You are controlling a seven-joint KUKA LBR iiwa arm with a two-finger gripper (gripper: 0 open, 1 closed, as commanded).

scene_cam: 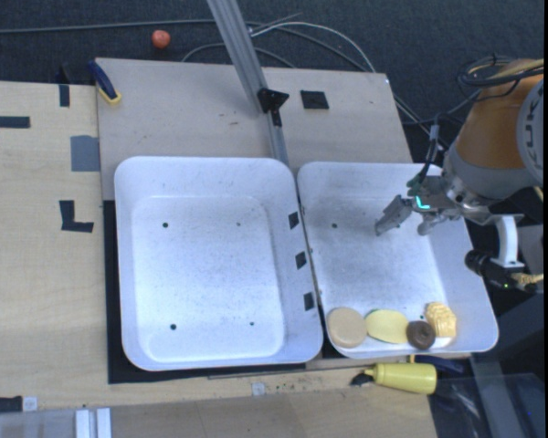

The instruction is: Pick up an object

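Several small items lie along the front edge of the right bin (pixel 365 263): a tan round disc (pixel 346 327), a pale yellow oval piece (pixel 386 325), a small dark brown ring (pixel 421 335) and a yellow ridged piece (pixel 440 318). My gripper (pixel 409 221) hangs over the upper right part of that bin, well behind the items. It is open, its two fingers spread with nothing between them. The grey and orange arm comes in from the right.
The left bin (pixel 201 263) sits beside the right one. A yellow tool (pixel 404 377) lies on the bench just in front of the right bin. A slanted metal pole (pixel 247 53) rises behind the bins. A small red ball (pixel 161 37) rests far back.
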